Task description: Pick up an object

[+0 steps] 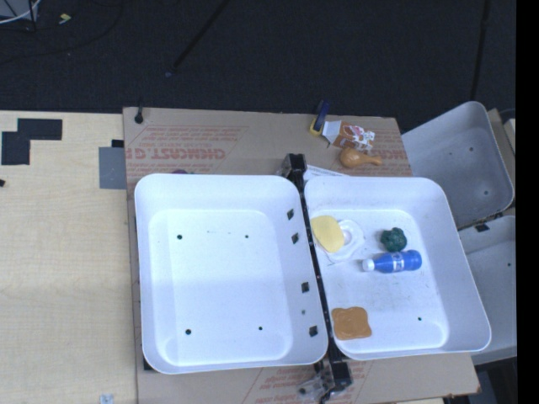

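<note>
The worktop (pixel 67 259) carries two white bins side by side. The left bin (pixel 152 200) has nothing to offer a pick; everything worth taking sits in the right bin (pixel 455 251). I cannot tell how the tool stands.

Going by size, the yellow piece (pixel 328 233) lies near the dividing wall on a clear wrapper (pixel 352 241); that film may slip or come up with it. The brown slab (pixel 351 322) lies flat by the near wall, low and hard to pinch. The blue bottle (pixel 394 263) lies on its side mid-bin: I'd judge it the best target, gripped across its body. The green lump (pixel 392 239) sits just beside it, so descend clear of that.
</note>
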Motion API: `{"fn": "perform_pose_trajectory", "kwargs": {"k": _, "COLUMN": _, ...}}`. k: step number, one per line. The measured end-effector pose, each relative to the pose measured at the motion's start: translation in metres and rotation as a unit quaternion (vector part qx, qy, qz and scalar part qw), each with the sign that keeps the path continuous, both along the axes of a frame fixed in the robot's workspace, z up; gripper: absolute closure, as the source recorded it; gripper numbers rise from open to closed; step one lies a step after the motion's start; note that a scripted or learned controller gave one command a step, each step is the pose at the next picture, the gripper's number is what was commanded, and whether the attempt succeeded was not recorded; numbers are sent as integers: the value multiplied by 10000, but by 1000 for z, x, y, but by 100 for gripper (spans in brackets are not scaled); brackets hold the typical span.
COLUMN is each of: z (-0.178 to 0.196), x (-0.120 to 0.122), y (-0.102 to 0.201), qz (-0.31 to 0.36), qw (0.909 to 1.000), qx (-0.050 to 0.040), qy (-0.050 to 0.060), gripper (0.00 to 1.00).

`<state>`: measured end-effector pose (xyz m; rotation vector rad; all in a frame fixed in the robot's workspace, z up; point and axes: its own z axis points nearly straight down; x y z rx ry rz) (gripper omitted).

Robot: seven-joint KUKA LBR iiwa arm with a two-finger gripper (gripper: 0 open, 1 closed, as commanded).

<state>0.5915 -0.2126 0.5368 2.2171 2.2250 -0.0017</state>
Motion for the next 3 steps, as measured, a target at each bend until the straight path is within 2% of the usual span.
{"fn": "perform_pose_trajectory", "kwargs": {"k": 1, "z": 1, "x": -45, "y": 34, "qz": -12, "qw": 10000, "qx": 15, "qy": 14, "gripper": 100}}
{"fn": "perform_pose_trajectory", "kwargs": {"k": 2, "z": -21, "x": -41, "y": -2, "qz": -26, "qw": 10000, "qx": 10, "qy": 18, "gripper": 100}}
{"fn": "perform_pose_trajectory", "kwargs": {"k": 3, "z": 1, "x": -35, "y": 0, "qz": -6, "qw": 10000, "qx": 3, "qy": 1, "gripper": 100}}
